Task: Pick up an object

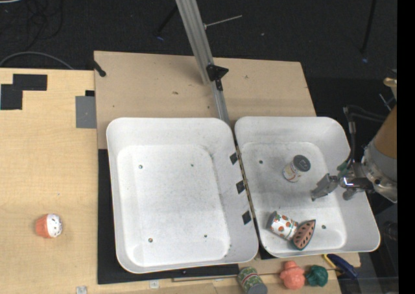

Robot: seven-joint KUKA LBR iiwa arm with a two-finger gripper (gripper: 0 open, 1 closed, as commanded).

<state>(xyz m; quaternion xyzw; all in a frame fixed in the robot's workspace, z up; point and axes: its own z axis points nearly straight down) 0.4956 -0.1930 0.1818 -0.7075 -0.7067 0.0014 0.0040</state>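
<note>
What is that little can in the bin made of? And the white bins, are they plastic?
The little can looks like metal: its round end is grey and a bit shiny, though it is small and blurry. The white bins look like thin moulded plastic, matte and faintly speckled, with soft rounded corners and rims.

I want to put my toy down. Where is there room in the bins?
The left bin has a bare floor, wall to wall. In the right bin, the far strip above the small can is free. Its near end is crowded by a painted cup, a brown shell, and the tool.
</note>
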